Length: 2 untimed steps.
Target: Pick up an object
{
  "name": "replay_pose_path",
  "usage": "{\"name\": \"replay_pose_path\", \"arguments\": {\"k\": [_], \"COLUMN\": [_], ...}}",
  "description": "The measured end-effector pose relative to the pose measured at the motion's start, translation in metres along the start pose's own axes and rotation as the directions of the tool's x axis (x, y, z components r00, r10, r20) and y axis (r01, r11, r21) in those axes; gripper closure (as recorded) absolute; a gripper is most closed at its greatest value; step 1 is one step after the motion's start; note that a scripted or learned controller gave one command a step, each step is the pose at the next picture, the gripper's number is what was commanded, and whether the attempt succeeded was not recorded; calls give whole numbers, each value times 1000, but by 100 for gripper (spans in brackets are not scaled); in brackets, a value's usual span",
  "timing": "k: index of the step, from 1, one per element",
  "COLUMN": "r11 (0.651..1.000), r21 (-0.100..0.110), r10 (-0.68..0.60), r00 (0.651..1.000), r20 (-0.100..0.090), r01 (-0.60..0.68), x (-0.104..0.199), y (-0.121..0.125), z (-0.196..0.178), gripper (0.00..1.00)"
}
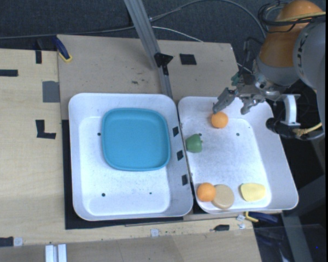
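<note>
1. Where the arm [295, 42] reaches in at the upper right of the frame, its gripper [233, 101] hangs over the far end of the right bin [273, 162], fingers spread apart with nothing between them.
2. Orange ball [219, 120] lies on the bin floor just below and left of the gripper midpoint, near the left fingertip; whether they touch, I cannot tell.
3. Green object [194, 143], rounded, perhaps a toy pepper, sits by the right bin's left wall, mid-frame.
4. Along the near edge of the right bin, a row of three: a second orange ball [206, 192], touching a tan round piece [224, 196], and a yellow piece [253, 191] a little apart to the right.
5. Left bin [85, 162] holds a blue square plate [135, 138] in its upper middle part.
6. Grey metal post [147, 31] slants down from the top centre of the frame to the gap between the bins.
</note>
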<state>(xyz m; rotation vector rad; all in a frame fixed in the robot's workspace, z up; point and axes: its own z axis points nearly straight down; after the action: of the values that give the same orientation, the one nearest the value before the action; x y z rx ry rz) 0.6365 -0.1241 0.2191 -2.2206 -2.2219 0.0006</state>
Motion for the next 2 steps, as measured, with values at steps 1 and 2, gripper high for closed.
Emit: {"name": "replay_pose_path", "arguments": {"k": [1,2], "r11": [1000,1000], "r21": [4,6], "r10": [0,0], "r00": [1000,1000], "r20": [-1,-1], "r01": [0,0], "x": [9,11], "y": [1,1], "z": [47,111], "gripper": [0,0]}}
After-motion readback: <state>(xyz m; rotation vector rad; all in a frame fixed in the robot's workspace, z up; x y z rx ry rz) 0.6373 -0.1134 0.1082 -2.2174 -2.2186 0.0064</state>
